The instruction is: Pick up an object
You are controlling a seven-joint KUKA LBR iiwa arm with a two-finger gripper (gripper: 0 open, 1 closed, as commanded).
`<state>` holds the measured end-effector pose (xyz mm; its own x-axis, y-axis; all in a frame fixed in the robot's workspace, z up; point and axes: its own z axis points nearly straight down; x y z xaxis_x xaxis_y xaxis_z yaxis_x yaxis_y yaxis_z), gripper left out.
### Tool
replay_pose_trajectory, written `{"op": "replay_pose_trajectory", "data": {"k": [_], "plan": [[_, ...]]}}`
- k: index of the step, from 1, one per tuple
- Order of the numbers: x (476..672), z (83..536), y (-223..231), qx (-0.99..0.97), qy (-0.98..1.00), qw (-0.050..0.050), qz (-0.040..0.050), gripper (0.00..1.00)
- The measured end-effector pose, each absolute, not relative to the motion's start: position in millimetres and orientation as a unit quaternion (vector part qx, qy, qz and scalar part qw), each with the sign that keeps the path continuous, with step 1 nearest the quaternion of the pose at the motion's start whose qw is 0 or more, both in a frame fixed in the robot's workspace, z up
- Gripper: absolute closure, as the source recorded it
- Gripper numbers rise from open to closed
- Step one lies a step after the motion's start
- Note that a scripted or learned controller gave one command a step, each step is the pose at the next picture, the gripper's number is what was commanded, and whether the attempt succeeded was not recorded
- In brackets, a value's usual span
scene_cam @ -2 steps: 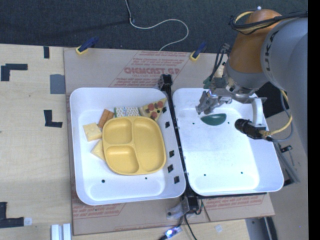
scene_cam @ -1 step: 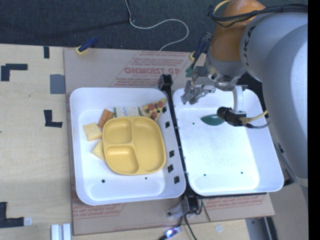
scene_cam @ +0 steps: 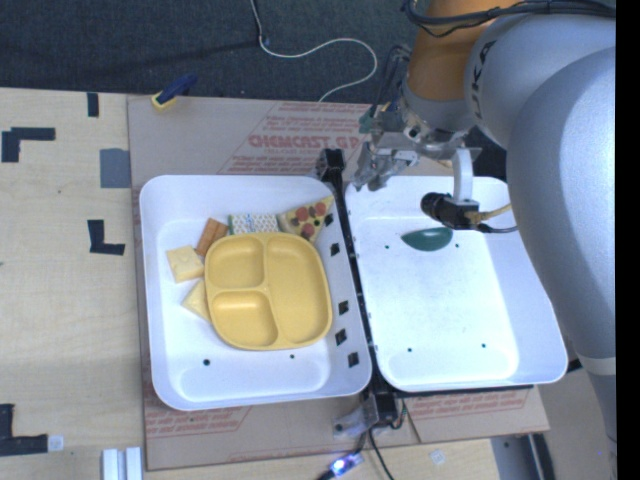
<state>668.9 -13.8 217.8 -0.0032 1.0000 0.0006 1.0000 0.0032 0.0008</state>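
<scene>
Hiding flat pieces point(scene_cam: 190, 263) beneath yellow tray point(scene_cam: 268, 290).

A pale wooden tabletop point(scene_cam: 60, 298) with black markings carries a brown cardboard sheet point(scene_cam: 250, 138). Two shallow white bins sit side by side on the cardboard (edges touching): the left bin point(scene_cam: 160, 298) and the right bin point(scene_cam: 480, 348).

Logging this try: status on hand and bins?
Hand over right bin's far-left corner, nothing seen in it. Green piece in that bin. Yellow tray covers items in left bin.
</scene>
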Motion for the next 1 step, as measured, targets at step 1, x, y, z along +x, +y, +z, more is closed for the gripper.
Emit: {"op": "replay_pose_trajectory", "data": {"k": [1], "plan": [[661.7,223.9,-26.9,0.707,0.707,0.000,-0.0011,1.00]]}}
